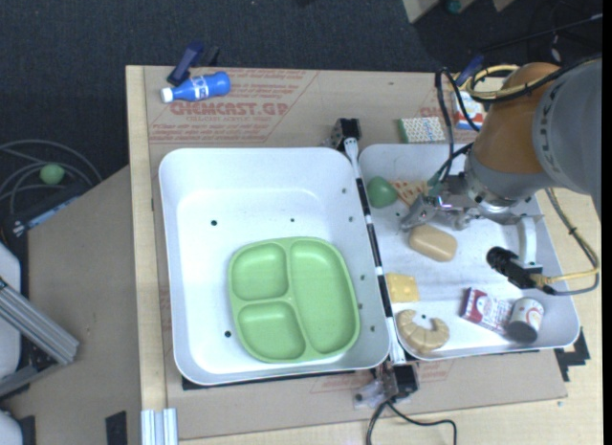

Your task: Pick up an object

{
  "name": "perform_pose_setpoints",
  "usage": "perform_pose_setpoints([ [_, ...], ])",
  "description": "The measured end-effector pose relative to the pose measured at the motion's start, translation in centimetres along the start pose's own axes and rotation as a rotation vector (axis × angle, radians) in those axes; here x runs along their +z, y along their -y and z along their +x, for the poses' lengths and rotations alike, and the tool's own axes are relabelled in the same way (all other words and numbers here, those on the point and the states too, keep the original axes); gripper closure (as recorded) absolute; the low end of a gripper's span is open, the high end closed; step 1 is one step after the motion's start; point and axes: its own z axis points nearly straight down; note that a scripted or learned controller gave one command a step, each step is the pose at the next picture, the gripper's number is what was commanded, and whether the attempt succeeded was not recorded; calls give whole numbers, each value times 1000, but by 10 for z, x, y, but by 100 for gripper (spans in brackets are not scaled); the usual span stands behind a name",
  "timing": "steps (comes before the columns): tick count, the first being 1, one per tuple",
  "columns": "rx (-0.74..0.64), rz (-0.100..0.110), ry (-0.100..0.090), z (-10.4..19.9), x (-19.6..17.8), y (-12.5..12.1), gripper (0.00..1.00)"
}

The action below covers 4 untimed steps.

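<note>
I have the gripper (pixel 427 211) low in the right bin (pixel 564 323), its fingers seemingly spread and closed on nothing, just above the tan bread roll (pixel 432 242) that I take as the target. The green ball (pixel 382 190) sits just up-left of the roll and a small biscuit (pixel 409 190) right beside it. My worry: the fingers skate off the rounded roll (or nudge the ball), and the arm lifts away with nothing.

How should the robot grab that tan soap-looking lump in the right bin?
Probably straight from above, pinching the tan lump across its short width, near the middle. It lies flat and is oval, so the narrow way likely fits between fingers best. The gripper hangs just above it already. Open floor of the right bin lies on its lower side.
</note>
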Motion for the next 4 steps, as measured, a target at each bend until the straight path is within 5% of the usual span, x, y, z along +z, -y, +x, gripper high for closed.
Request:
perform_pose_setpoints([
  [1,-1,-1,0,19,-1,20,0],
  [2,1,-3,0,19,-11,20,100],
  [3,-3,-7,-1,93,-102,-3,100],
  [4,1,-6,3,32,-101,-12,100],
])
